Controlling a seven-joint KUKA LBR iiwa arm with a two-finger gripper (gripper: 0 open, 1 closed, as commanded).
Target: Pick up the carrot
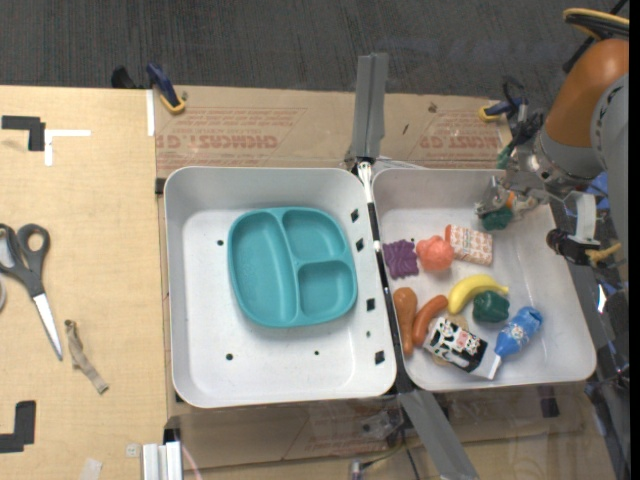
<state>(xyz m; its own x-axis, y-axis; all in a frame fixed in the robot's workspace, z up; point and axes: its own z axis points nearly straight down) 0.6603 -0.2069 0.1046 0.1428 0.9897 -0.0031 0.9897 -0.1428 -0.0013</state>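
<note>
- Two shallow white bins are sitting side by side on a cardboard-covered bench, their inner walls meeting at a grey divider (369, 108).
- The left bin (190, 298) is holding a teal divided plate (293, 266), with bare white floor lying open all around it.
- The right bin (560, 363) is crowded along its near half, while its far strip by the back wall is lying mostly open.
- In the right bin, a purple toy (400, 258), a pink round fruit (435, 254) and a patterned packet (470, 244) are lying in a row.
- Nearer the front, a banana (474, 291), a dark green vegetable (491, 308), a blue bottle (517, 333) and a black-and-white carton (458, 346) are lying close together.
- The carrot (428, 318) is lying at a slant near the bin's left wall, just beside a red-orange sausage-shaped piece (404, 308).
- The arm is reaching in from the right, and the gripper (497, 208) is hovering over the far right corner, well apart from the carrot.
- Something small, green and orange is showing at the gripper's tip; whether the claw is open or closed cannot be told.
- Scissors (30, 273) are lying on the bench to the left.
</note>
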